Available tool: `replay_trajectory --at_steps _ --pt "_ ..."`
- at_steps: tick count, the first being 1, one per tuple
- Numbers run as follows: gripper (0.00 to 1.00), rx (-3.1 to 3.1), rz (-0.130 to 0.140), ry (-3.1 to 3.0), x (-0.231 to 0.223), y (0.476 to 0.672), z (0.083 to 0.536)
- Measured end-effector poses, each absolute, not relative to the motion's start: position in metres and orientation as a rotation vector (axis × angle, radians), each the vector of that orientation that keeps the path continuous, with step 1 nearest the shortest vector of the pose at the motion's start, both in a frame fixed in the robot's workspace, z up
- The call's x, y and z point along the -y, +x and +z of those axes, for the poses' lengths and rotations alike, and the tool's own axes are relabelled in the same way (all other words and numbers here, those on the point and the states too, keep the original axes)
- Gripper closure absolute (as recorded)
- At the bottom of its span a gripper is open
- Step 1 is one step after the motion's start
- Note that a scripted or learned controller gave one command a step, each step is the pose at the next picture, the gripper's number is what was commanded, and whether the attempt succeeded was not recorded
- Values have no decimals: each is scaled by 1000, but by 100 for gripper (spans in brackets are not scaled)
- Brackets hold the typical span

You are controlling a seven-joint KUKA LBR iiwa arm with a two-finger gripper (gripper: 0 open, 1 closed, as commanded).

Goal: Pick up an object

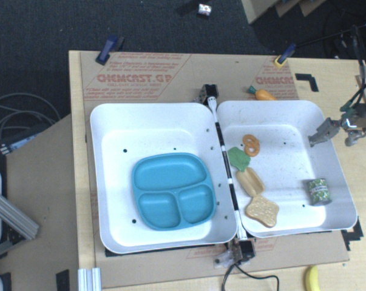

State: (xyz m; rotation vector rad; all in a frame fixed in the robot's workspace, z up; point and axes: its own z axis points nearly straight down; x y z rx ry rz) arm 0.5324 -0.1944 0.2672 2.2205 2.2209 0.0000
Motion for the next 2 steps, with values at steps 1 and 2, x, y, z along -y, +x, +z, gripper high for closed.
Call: replay_trajectory --at_steps 1,2 --pt "0 -2223 -2 2224 223 581 158" --pt "0 -2224 0 2221 138 512 84"
